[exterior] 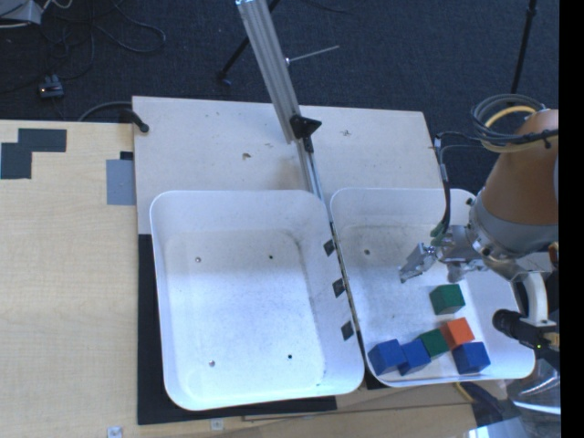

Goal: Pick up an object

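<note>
One green block beside pincer

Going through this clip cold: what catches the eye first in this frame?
The cluster of coloured blocks in the right bin's near corner stands out: blue blocks, an orange block and green ones, with one green block apart, just above them. The arm reaches in from the right, its end effector over the right bin's middle, near that lone green block. The left bin is plain white beside it.
</note>
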Motion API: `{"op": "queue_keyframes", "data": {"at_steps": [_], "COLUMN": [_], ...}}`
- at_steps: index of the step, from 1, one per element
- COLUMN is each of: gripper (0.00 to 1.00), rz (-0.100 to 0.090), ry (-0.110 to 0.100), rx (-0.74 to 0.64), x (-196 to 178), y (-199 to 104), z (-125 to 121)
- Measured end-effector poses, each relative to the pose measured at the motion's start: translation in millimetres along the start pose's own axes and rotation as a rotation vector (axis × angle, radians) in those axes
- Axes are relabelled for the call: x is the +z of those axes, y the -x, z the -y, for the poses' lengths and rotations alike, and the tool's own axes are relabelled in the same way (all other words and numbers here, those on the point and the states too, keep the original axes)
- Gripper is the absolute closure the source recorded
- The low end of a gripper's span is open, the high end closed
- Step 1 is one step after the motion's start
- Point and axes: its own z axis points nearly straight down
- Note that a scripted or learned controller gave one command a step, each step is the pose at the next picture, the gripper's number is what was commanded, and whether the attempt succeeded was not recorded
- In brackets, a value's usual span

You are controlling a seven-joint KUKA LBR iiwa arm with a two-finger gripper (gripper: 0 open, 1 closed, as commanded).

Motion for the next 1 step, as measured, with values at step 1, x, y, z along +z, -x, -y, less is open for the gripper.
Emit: {"op": "queue_keyframes", "data": {"at_steps": [1], "gripper": [0.00], "rz": [0.002], "ry": [0.006], "rx": [-0.005], "x": [-94.0], "y": [25.9], "z": [39.5]}}
